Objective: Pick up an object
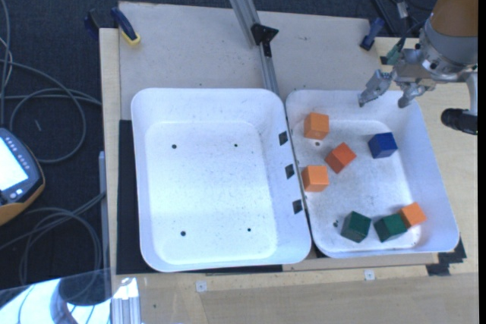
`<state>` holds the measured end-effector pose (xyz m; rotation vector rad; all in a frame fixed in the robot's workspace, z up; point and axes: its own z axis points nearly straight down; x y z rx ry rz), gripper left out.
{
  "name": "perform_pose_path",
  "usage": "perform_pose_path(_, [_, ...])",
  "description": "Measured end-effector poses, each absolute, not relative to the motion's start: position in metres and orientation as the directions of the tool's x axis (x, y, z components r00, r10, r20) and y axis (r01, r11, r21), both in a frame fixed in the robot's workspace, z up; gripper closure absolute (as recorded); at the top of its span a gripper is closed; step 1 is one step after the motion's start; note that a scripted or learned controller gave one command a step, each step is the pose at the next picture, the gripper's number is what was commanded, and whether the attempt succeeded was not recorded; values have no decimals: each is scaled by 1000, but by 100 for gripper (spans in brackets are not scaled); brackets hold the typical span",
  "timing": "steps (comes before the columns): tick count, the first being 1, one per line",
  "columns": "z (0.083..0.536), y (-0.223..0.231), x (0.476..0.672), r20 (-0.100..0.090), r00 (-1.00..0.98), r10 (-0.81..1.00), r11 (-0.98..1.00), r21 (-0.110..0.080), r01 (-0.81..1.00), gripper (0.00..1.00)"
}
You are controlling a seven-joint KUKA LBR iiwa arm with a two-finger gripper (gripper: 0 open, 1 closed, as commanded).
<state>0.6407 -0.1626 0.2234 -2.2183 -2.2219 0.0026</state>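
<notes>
The gripper (391,92) was seen above the far edge of the right bin (433,163), its jaws spread apart with nothing between them. 7 small blocks were scattered in that bin: an orange block (317,125) near the far left corner, a second orange block (341,156) and a third (315,177) toward the left edge, a blue block (382,145) nearer the right edge, and 2 green blocks (355,227) (391,226) with a fourth orange block (413,214) along the near edge.

The blocks were judged to be light, rigid and not fragile, with flat faces that would be gripped well across 2 opposite sides. The blue block was judged the easiest to take: it lay closest to the gripper and well apart from the others, so both jaws could be lowered beside it. The second orange block was turned at an angle, so a wrist rotation would be called for. The pair at the near right corner were touching, and little room for a jaw was left between them.

The bin floor was seen to be smooth and white, so a block might be slid away by a misaligned jaw. The left bin (152,163) lay beside it on the surface (190,42).
</notes>
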Motion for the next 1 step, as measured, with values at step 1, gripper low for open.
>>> perform_pose_path(1, [95, -188, 644, 2, 1, 1000, -1, -8, 1000, 0])
